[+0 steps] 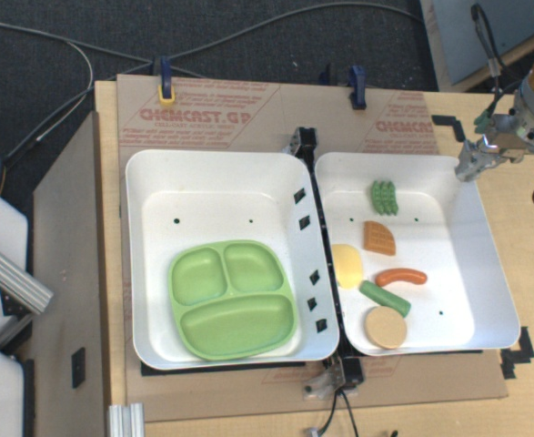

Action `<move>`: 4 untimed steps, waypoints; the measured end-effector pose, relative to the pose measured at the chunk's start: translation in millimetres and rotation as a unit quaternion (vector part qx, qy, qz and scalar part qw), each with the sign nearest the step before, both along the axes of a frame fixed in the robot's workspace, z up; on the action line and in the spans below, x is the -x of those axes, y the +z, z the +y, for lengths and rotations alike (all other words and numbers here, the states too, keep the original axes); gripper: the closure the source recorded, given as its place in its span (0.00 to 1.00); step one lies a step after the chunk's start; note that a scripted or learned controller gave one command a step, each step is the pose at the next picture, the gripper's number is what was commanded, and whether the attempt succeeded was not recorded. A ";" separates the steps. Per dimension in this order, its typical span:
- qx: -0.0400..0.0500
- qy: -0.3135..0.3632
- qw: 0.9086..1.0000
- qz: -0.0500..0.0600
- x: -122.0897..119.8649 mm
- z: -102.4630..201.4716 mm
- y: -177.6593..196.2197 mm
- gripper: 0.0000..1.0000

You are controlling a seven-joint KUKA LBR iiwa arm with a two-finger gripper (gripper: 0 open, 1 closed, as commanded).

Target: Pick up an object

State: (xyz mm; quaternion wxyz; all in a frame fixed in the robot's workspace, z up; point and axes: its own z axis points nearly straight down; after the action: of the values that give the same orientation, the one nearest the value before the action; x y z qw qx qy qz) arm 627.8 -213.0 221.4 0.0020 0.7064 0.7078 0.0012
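Observation:
The right bin (pixel 485 244) holds several toy food pieces. A green ridged piece (pixel 384 197) lies at the back, with an orange-brown slice (pixel 380 238) just in front of it. A yellow lump (pixel 347 265) rests against the left wall. A red-orange sausage (pixel 401 277), a green stick (pixel 384 298) and a tan round disc (pixel 387 327) lie toward the front. My gripper (pixel 472 162) hangs over the bin's back right corner, well above and to the right of the food, with nothing visibly in it.
The left bin (pixel 148 208) carries a green divided plate (pixel 234 297). A black divider with clips (pixel 314 244) runs between the bins. Blue and yellow clamps (pixel 166 80) hold the cardboard at the back. The arm (pixel 530 107) enters at the upper right.

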 end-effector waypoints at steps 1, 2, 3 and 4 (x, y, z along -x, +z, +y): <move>0.000 0.000 1.000 0.000 -1.1 0.3 19.8 1.00; -0.001 0.002 1.000 0.003 2.1 55.3 25.9 1.00; -0.001 0.001 1.000 0.004 18.4 106.7 13.7 1.00; -0.002 0.002 1.000 0.003 25.4 164.7 20.2 1.00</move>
State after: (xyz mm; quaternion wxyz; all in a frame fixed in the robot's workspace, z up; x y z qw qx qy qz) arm 602.4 -48.3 241.6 -0.0017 0.7051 0.7091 0.0001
